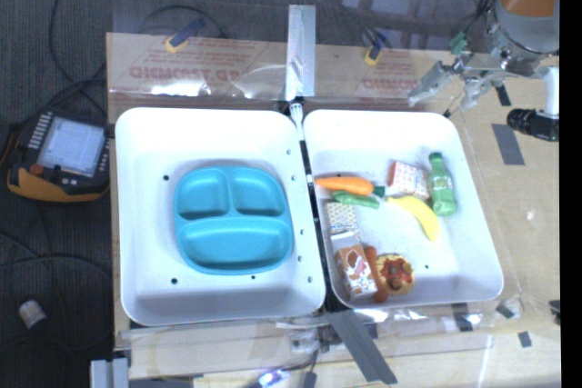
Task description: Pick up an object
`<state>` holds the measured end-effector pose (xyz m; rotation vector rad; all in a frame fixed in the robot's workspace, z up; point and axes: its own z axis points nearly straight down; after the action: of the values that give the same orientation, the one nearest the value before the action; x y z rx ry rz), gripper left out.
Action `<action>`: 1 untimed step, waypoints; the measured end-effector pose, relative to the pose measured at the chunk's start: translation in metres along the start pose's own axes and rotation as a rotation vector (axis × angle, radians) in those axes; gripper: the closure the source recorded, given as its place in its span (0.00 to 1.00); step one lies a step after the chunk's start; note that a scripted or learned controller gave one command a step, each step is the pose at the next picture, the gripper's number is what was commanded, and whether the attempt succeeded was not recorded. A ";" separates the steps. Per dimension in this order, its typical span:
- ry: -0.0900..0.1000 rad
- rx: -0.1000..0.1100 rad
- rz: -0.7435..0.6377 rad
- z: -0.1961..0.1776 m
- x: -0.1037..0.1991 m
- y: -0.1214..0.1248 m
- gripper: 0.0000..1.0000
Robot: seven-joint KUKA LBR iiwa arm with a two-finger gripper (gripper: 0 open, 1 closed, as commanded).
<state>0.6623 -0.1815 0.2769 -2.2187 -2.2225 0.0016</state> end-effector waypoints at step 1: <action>-0.001 0.001 -0.067 0.090 0.017 -0.035 0.00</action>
<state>0.6270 -0.1646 0.1867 -2.1427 -2.2959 0.0047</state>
